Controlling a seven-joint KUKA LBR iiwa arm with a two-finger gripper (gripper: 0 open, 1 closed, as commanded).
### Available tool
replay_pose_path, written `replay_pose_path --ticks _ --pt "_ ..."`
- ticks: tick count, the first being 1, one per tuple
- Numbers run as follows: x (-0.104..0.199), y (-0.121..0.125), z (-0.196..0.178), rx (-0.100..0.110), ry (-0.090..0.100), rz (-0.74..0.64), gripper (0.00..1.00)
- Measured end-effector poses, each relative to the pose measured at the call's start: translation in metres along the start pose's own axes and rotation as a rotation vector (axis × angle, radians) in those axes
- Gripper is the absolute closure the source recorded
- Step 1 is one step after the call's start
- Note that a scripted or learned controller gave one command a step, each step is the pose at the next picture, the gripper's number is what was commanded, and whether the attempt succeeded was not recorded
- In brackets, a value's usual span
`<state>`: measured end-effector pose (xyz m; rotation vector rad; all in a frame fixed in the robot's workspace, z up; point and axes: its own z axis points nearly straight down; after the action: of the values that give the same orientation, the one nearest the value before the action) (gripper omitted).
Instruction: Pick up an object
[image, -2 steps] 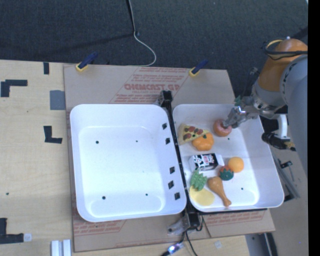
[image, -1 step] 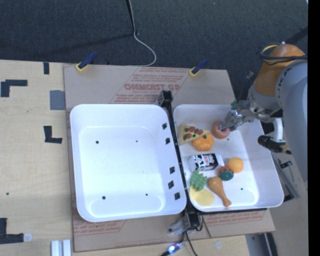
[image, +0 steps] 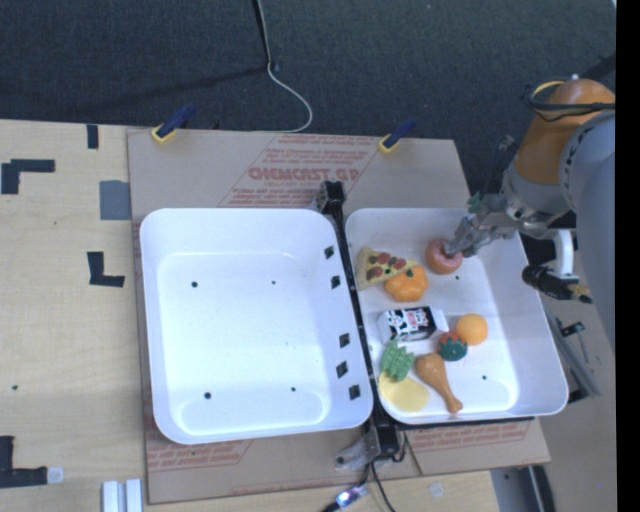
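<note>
My gripper (image: 460, 244) reaches into the right bin (image: 530, 385) from the upper right, its tip down at a pink doughnut (image: 442, 258) near the bin's back. Lower in that bin lie a pizza slice (image: 380, 266), an orange fruit (image: 406, 285), a black-and-white carton (image: 410, 322), a small orange ball (image: 470, 329), a green-and-red piece (image: 452, 349), a chicken drumstick (image: 438, 378), a green leafy toy (image: 396, 362) and a yellow piece (image: 405, 394).
The left bin (image: 240, 320) stands beside the right one, with a black divider (image: 345, 300) between them. Both rest on a cardboard sheet (image: 290, 170) held by blue-and-yellow clamps (image: 172, 122). A cable (image: 285, 85) hangs at the back.
</note>
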<state>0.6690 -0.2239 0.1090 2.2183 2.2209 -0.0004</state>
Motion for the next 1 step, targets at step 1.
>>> replay_pose_path --ticks 1 --pt "0.0148 -0.0002 0.0201 0.003 -0.005 0.0 1.0"
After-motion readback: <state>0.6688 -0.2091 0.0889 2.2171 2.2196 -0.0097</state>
